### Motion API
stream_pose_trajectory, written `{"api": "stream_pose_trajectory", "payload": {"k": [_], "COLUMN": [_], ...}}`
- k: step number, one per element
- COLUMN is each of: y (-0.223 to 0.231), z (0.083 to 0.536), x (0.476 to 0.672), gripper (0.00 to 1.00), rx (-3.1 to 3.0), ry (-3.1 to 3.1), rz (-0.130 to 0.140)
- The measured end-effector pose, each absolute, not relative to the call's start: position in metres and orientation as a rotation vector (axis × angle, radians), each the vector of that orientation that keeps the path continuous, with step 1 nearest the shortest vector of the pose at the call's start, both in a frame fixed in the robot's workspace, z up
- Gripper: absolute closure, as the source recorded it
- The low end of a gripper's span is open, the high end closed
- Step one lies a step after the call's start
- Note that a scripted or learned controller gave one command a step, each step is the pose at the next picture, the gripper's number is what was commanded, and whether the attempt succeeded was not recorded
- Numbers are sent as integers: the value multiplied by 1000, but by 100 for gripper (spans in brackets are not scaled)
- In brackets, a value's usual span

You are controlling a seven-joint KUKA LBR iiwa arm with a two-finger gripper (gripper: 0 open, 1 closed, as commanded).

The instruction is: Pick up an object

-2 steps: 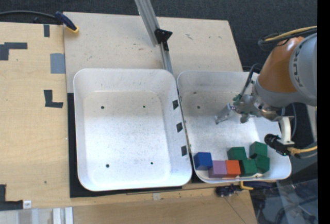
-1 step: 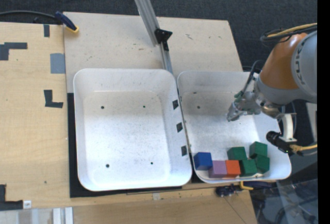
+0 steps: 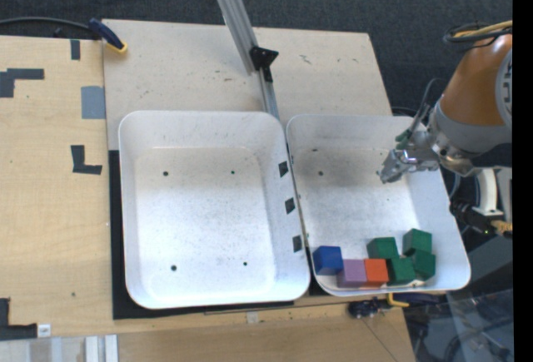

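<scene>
claw (image 3: 393,169) hung over the right bin (image 3: 350,144), near its far right edge; its opening could not be told. blocks (image 3: 379,262) huddled along the near edge, touching. probably light, rigid, flat-sided; blue block (image 3: 328,258) at the cluster's left end looked easiest.

Open floor in both bins; blocks crowd one near corner.

The shallow white plastic left bin (image 3: 141,185) offers bare floor from wall to wall. In the shallow white plastic right bin (image 3: 350,144), the far and middle floor lies open beneath the metal pincer (image 3: 393,171), which hangs near the right wall. Passage narrows at the near edge, where a blue cube (image 3: 328,259), purple block (image 3: 355,271), orange block (image 3: 376,270) and several green blocks (image 3: 408,254) sit packed together, touching, against the rim.
</scene>
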State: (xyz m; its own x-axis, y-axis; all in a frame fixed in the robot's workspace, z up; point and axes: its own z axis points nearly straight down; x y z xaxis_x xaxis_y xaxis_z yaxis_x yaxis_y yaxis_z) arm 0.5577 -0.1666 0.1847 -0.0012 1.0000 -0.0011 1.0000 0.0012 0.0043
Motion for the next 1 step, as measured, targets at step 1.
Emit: {"api": "stream_pose_trajectory", "payload": {"k": [1], "y": [-166], "z": [238], "x": [559], "gripper": [100], "rx": [2216], "ry": [2220], "rz": [4]}}
